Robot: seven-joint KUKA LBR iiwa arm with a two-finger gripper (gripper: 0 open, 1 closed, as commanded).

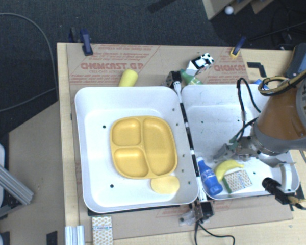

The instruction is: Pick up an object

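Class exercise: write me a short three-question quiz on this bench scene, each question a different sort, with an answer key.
1. True or false: the yellow divided tray lies in the right bin.
2. Which lies nearest the banana? A) blue bottle B) yellow cylinder C) yellow disc
3. Fill in: the arm reaches over the ____ bin.

Key: 1 false, it lies in the left bin; 2 A; 3 right.

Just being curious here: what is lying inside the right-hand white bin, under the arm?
A blue bottle, a banana and a speckled sponge lie in the right bin. The arm covers the bin's right side.
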